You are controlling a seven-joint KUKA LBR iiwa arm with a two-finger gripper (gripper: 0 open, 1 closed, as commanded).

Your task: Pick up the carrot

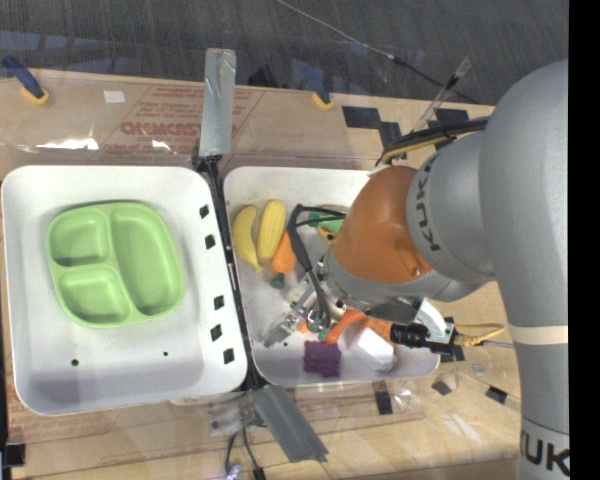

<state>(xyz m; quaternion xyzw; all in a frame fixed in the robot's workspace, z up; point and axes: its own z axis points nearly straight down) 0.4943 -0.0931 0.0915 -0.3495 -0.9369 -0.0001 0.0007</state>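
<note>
A green sectioned plate lies in the left bin. In the right bin, a banana and a corn cob lie side by side, with the carrot just below the cob, partly hidden by a cable. The gripper hangs low over the bin floor, its tips blurred; whether apart or together cannot be told. A purple block sits near the front wall. The arm covers the bin's right half.
</note>
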